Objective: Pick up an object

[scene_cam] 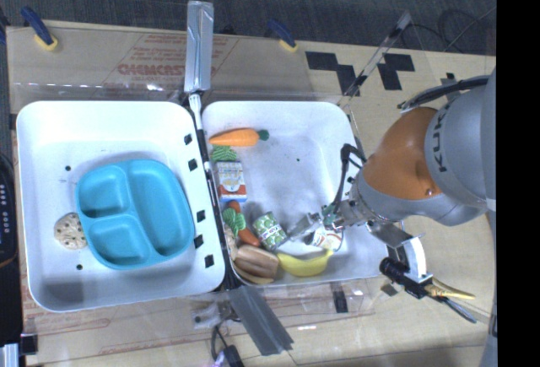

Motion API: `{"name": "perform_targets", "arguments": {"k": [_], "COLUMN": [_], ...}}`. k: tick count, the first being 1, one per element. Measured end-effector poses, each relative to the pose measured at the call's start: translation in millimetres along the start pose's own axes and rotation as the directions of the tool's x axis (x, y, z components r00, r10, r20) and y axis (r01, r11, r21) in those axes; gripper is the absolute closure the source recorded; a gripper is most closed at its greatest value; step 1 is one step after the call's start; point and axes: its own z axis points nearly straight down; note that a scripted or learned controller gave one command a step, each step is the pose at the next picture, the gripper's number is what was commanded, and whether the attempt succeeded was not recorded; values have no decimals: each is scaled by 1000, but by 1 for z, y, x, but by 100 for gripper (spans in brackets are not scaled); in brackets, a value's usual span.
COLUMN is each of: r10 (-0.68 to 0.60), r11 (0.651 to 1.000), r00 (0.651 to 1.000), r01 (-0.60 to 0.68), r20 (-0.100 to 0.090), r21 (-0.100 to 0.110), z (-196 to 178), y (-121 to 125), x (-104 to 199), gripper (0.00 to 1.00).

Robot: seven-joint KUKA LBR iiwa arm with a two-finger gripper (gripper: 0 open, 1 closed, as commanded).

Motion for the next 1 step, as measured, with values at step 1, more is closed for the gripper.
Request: {"name": "perform_targets", "arguments": {"k": [1], "r10": [-2], "r11": [1000], "r00": [1000], "r01": [2], "r20": [1], "r21": [-1], "z": [-11], "y": [1], "x": [-1], "gripper": [100]}}
